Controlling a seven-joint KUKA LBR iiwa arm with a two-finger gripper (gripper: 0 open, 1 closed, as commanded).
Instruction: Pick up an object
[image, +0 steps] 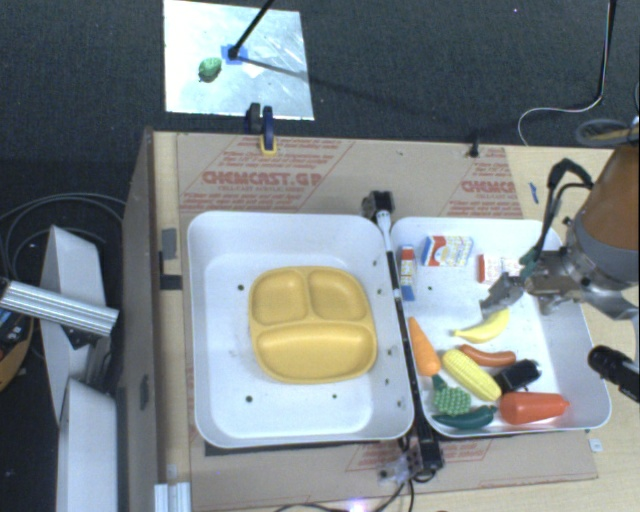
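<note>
At the right of the frame, my pincer (497, 297) hung over the right bin (592, 375). I could not tell how wide it was, and I saw nothing held in it.

Just below its tip lay the banana (484, 326), in the middle of that bin. I think that was the thing to pick up, as it was nearest. It was small, yellow and curved, and it lay flat on the white floor with its ends turned up a little.

Things could go wrong, I thought. The banana looked smooth and round, so it might slip out of a squeeze or roll away if I came down a bit to one side. The red sausage (487, 355) and the corn (471, 374) lay just below it, so a bad push could shove the banana into them, or I might catch two toys at once.

More toys sat low in the same bin: a carrot (424, 350), a black piece (519, 376), an orange-red toy (533, 406) and a green one (452, 402). A small box (448, 250) lay near the top.

On the left of the frame, the left bin (215, 300) held a yellow plate (311, 325) with three parts, well away from me.
</note>
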